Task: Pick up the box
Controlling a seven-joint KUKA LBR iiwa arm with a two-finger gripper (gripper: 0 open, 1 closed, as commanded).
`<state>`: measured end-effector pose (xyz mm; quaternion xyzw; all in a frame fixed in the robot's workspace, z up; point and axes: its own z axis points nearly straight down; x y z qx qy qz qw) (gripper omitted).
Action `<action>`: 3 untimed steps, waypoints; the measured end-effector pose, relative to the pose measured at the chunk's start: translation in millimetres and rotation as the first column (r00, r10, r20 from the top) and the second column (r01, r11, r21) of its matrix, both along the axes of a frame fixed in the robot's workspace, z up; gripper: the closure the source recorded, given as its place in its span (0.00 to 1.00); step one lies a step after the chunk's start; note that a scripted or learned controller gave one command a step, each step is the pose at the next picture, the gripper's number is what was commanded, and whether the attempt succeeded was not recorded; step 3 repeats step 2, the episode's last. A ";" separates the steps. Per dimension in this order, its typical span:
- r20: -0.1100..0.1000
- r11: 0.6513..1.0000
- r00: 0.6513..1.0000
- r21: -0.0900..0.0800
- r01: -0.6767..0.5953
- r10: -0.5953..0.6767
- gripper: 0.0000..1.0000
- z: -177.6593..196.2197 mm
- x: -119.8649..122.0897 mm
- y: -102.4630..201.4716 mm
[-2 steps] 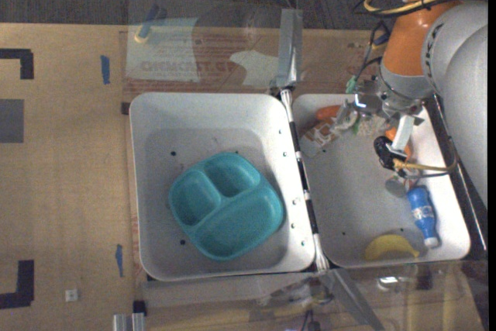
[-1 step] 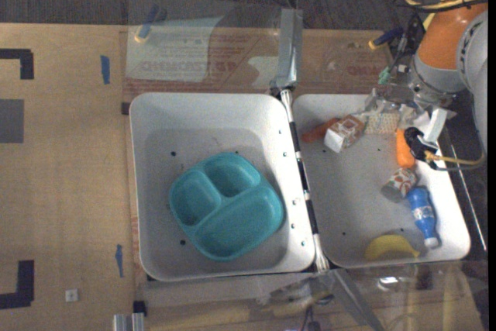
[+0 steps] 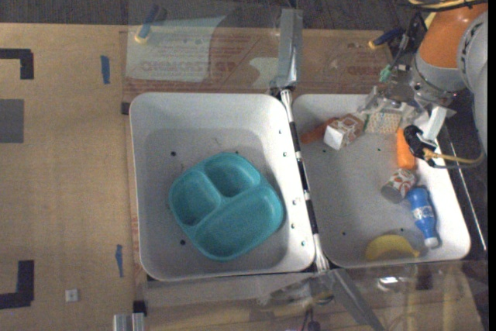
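The gripper (image 3: 385,118), whose grip I cannot tell, hangs beside the box (image 3: 343,131), with a carrot (image 3: 406,151), can (image 3: 399,184), bottle (image 3: 423,216) and banana (image 3: 391,247) nearby.

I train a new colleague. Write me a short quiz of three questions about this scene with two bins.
1. True or false: the teal plate lies in the left bin.
2. Which lies nearest the right bin's front wall? A) box B) banana C) can
3. Fill in: the gripper hovers over the ___ bin.

Key: 1 true; 2 B; 3 right.
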<state>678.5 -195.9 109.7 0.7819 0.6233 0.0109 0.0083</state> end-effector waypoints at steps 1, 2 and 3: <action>-0.013 1.000 1.000 -0.006 0.000 0.000 0.00 8.6 -7.2 43.6; -0.027 0.999 0.999 -0.001 -0.037 0.037 0.00 -23.0 -11.3 96.2; -0.027 0.999 0.999 -0.001 -0.037 0.037 0.00 -23.0 -11.3 96.2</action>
